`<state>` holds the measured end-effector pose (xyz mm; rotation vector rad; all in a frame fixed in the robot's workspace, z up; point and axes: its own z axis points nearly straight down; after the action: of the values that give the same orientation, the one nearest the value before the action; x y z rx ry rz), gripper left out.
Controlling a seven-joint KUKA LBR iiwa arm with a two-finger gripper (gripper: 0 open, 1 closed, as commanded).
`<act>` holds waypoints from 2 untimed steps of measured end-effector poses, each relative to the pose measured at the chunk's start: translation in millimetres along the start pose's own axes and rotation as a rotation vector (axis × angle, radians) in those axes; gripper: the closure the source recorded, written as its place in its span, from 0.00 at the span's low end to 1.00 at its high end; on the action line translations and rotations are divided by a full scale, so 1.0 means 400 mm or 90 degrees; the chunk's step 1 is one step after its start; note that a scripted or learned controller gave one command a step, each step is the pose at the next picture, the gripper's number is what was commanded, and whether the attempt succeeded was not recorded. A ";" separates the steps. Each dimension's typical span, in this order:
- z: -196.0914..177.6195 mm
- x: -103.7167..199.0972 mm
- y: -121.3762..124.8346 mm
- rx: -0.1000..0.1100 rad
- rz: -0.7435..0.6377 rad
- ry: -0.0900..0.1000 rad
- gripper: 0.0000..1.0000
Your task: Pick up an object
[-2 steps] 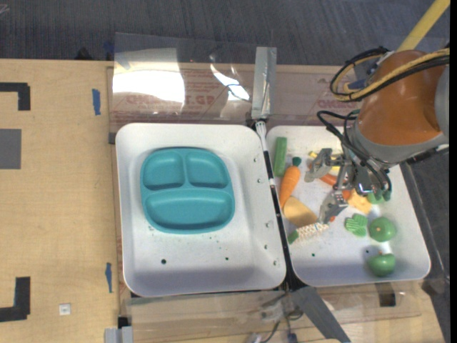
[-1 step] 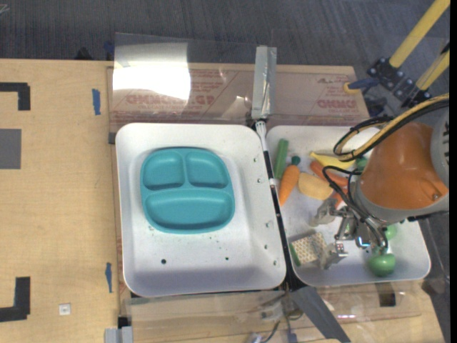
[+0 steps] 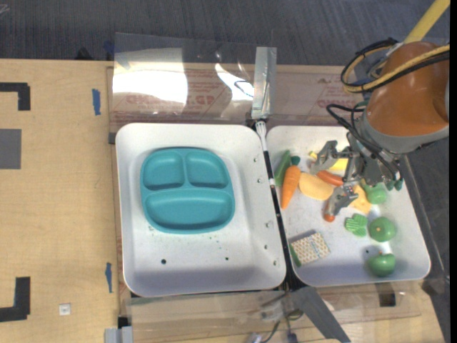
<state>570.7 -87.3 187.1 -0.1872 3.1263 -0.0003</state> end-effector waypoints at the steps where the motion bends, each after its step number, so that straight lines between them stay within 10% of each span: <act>1: 0.245 -0.087 -0.020 0.001 -0.067 -0.001 0.00; 2: 0.245 0.072 -0.065 0.001 -0.082 -0.001 0.00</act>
<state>546.3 -116.5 89.0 -0.3883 3.1061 -0.0029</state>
